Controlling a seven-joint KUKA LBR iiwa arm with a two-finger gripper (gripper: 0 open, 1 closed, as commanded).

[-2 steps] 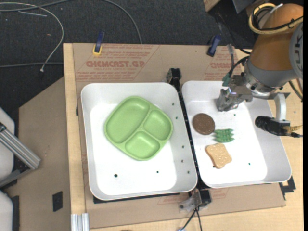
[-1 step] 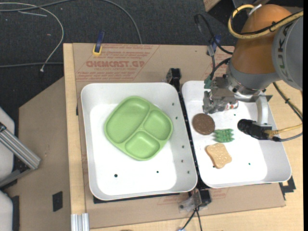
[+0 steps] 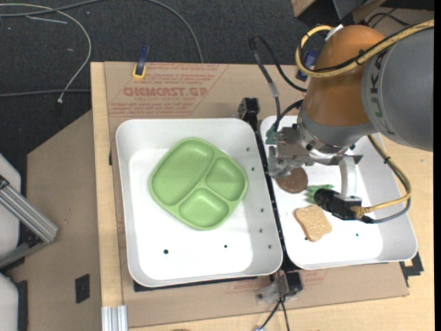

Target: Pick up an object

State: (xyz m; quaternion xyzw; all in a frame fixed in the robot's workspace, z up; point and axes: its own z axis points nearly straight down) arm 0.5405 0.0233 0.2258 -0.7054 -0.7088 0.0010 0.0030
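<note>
My gripper (image 3: pixel 284 163) hangs over the left part of the right bin (image 3: pixel 386 243), just above a round brown disc (image 3: pixel 293 181). The gripper's body hides the disc's upper edge, and I cannot tell whether they touch. A tan slice of toast (image 3: pixel 313 223) lies on the bin floor, nearer the front than the disc. A small green piece (image 3: pixel 321 188) shows just right of the disc, partly covered by the wrist.
The left bin (image 3: pixel 138 247) holds a green divided plate (image 3: pixel 198 182) in its middle. The wall between the two bins (image 3: pixel 272 212) runs right beside the gripper. The grey arm and its orange band (image 3: pixel 344 47) cover the back of the right bin.
</note>
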